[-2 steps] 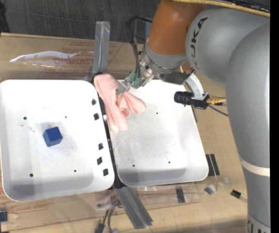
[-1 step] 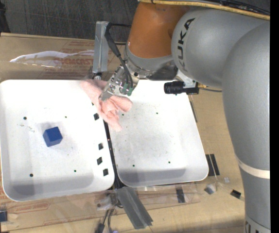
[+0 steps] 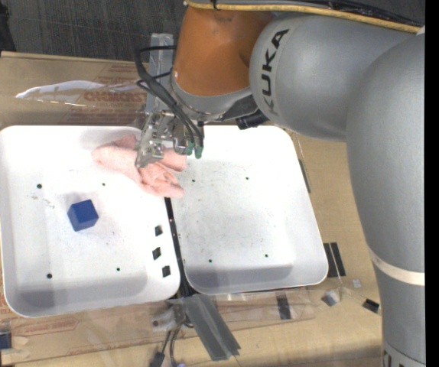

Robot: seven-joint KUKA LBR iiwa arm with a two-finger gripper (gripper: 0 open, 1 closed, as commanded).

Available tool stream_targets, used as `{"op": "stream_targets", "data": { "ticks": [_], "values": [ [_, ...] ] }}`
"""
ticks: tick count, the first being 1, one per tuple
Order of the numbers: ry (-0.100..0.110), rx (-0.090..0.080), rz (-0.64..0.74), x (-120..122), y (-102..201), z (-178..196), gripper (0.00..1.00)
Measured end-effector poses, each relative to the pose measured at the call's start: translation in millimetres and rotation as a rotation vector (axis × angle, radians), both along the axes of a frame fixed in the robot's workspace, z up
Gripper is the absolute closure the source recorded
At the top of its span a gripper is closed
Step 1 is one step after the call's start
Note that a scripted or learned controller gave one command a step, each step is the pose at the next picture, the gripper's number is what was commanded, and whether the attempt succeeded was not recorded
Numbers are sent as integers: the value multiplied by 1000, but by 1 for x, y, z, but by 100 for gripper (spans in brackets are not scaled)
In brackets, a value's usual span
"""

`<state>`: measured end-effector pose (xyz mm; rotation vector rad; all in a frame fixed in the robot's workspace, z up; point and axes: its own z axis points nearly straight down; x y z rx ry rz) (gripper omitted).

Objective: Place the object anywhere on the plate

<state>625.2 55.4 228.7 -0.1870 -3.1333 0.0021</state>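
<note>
Seemingly touching, the claw [image 3: 152, 153] sits over the pink cloth [image 3: 147, 168]; its grip state I cannot tell.

The bench [image 3: 334, 205] is covered with brown cardboard and carries two shallow white bins side by side, the left bin [image 3: 21, 205] touching the right bin [image 3: 281, 205] along one edge

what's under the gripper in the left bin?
A pink cloth lies on the left bin floor under the gripper. The gripper covers the cloth's middle, so contact can't be told. A blue cube sits apart.
</note>
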Motion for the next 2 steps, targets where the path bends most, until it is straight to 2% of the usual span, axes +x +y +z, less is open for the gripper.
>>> {"op": "stream_targets", "data": {
  "ticks": [1,2],
  "values": [
    [3,0,125,-12,50,1,100],
    [3,0,124,-12,50,1,0]
  ]
}}
